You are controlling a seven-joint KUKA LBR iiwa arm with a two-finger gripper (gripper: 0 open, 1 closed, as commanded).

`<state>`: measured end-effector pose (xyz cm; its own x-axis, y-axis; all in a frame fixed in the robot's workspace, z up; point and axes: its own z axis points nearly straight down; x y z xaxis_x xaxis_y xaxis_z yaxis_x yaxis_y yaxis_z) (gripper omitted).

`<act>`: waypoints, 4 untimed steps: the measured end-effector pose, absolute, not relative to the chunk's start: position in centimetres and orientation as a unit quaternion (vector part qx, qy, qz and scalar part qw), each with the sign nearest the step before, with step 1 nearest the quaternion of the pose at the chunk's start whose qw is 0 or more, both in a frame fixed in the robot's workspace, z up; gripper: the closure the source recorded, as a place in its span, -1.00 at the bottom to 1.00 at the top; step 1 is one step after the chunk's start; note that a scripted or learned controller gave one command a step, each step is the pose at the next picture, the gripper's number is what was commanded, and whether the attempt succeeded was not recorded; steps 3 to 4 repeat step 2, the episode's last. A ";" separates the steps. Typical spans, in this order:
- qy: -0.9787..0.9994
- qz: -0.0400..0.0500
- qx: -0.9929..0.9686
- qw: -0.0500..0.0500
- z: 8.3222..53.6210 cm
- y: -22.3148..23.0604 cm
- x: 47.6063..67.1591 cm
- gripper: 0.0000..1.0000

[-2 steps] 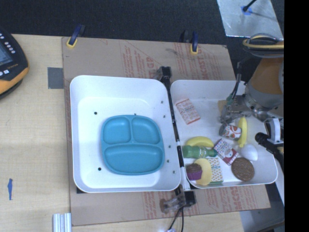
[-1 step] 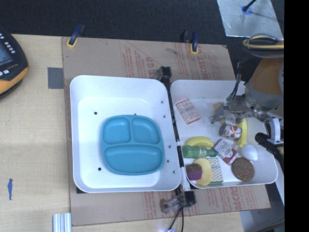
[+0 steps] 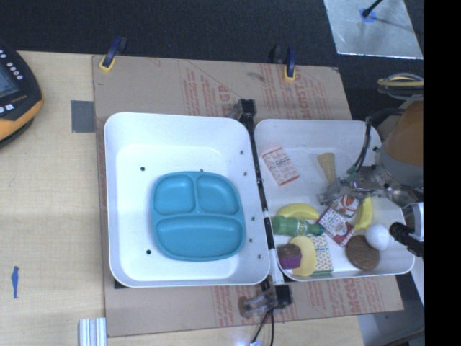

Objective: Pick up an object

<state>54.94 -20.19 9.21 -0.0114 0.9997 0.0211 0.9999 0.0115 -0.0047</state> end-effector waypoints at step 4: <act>-0.710 -0.001 -0.704 -0.004 9.5 -15.1 58.6 1.00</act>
